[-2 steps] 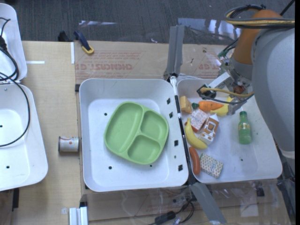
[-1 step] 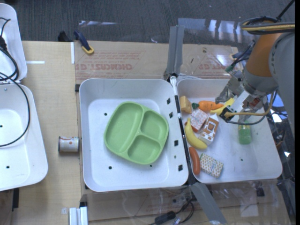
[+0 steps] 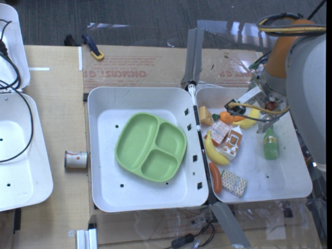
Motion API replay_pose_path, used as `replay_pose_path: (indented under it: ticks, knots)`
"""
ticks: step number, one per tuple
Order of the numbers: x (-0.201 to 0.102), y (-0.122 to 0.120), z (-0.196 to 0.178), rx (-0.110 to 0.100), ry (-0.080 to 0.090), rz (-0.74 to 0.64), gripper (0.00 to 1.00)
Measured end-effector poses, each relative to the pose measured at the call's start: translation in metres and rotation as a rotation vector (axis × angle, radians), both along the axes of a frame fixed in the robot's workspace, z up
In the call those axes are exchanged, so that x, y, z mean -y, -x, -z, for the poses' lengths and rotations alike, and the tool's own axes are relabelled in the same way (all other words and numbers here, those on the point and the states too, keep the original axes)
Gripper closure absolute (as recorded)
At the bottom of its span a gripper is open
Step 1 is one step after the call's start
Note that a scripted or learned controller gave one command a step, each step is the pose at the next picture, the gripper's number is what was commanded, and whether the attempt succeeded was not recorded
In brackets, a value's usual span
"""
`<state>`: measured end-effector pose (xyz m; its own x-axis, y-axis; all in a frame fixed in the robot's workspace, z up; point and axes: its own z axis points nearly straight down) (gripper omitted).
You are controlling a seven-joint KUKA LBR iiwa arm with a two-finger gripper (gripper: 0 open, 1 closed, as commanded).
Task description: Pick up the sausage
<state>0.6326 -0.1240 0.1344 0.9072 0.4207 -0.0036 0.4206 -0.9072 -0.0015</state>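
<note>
Reaching in from the right, the arm has its hand hovering at the far side of the right bin, above the orange and a yellow banana. Cannot tell whether the hand is released or clenched; cables and brackets clutter it, and nothing is plainly seen caught in it.

Sausage lies at the near left corner of the right bin, tight against the divider wall next to the left bin. From the hand it sits well apart, toward the near side and to the left. Long axis runs roughly far-to-near, almost parallel to that wall, so a grasp would likely need to close left-right across it.

Neighbours: checkered packet just beside the sausage on its right, possibly touching. Second banana sits just far of it, with snack packets on top of that. Green bottle lies further right, under the hand, clear of the sausage.

Judgement: wall on the left and the packet on the right leave little room either side, so this is the tight spot for the pick. Left bin holds the green divided plate, not involved. Pick not yet done; sausage rests on the bin floor.
</note>
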Motion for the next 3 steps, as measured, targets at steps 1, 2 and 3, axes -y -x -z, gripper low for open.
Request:
replay_pose_path:
  ticks: [1,2,3]
  knots:
    - [-0.023,-0.016,-0.007,0.001,0.001,0.127,0.0]
    - [0.038,0.026,0.018,-0.001,0.0,0.178,0.0]
    - [0.037,-0.013,0.006,0.002,0.0,0.147,0.0]
